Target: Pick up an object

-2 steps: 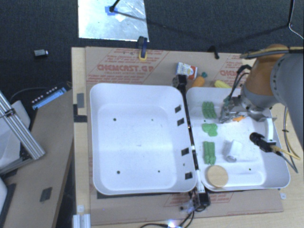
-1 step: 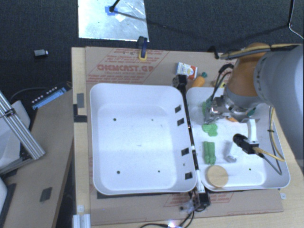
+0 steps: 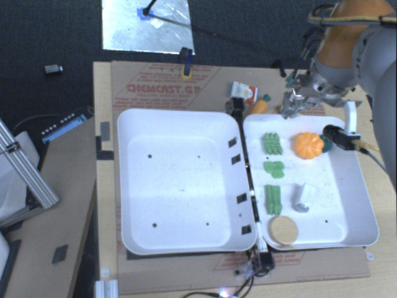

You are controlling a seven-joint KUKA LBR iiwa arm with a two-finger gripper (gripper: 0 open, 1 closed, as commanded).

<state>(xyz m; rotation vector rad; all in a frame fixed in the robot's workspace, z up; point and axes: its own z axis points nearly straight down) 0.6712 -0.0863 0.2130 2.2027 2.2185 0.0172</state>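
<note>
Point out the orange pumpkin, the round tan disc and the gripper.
orange pumpkin [image 3: 308, 145]: camera view, centre of its ribbed top.
round tan disc [image 3: 284, 229]: camera view, middle of its flat face.
gripper [image 3: 290, 108]: camera view, between its fingertips, above the right bin's far edge.

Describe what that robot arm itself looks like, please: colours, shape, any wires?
The arm is thick, rounded and grey, with a glossy orange band above the wrist. Dark cables loop around that band. At its tip sits a small metallic gripper, much slimmer than the arm.
</note>
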